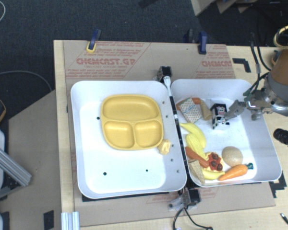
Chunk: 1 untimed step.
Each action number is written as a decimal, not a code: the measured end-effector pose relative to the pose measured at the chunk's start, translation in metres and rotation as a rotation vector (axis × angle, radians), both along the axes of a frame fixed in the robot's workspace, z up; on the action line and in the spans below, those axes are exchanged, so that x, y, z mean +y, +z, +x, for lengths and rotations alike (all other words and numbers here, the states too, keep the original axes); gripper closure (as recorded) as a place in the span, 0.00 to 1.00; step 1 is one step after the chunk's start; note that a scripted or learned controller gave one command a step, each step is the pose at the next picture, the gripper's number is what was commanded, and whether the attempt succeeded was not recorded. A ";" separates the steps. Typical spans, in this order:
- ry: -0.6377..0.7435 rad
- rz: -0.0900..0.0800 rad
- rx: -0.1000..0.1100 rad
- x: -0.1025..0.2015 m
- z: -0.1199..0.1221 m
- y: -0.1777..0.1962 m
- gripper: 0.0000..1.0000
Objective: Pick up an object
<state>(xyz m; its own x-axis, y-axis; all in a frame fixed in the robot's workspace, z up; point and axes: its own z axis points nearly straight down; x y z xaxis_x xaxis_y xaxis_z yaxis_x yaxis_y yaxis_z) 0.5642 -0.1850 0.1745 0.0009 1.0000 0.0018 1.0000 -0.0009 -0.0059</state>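
Claw (pixel 220 116) hangs low in the right bin (pixel 259 143), toward that bin's far edge, its dark fingers pointing down with white tips; whether they are apart or together cannot be told at this size, and nothing shows between them. No object is picked yet.

Nearest candidate is the speckled wedge (pixel 190 109) just to the claw's left, near the bin's far left corner — it looks like a toy slice of bread or sandwich, likely light and rigid, with flat faces that should suit a pinch across its thin sides. Nearer the front edge lies the yellow corn (pixel 195 137), long and rounded; a grip across its middle would serve, though its curved skin may slip. In the front of the bin sit a pale round potato-like lump (pixel 232 155), which looks smooth and may roll out of a pinch, an orange carrot (pixel 233 172) and a heap of small red and yellow pieces (pixel 209 163), crowded and touching, so harder to single out.

Left bin (pixel 86 143) holds a yellow divided plate (pixel 132 121) toward its far side, with a small yellow scrap (pixel 164 148) at the plate's near right corner. Both bins rest on the tabletop (pixel 134 59), close to its front edge.
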 end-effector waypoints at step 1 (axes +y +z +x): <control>0.001 0.001 -0.001 0.009 -0.004 -0.047 0.00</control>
<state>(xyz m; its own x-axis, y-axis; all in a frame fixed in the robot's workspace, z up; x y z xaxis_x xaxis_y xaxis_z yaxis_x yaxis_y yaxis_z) 0.5602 -0.1762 0.1275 -0.0001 1.0000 0.0024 1.0000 0.0001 -0.0052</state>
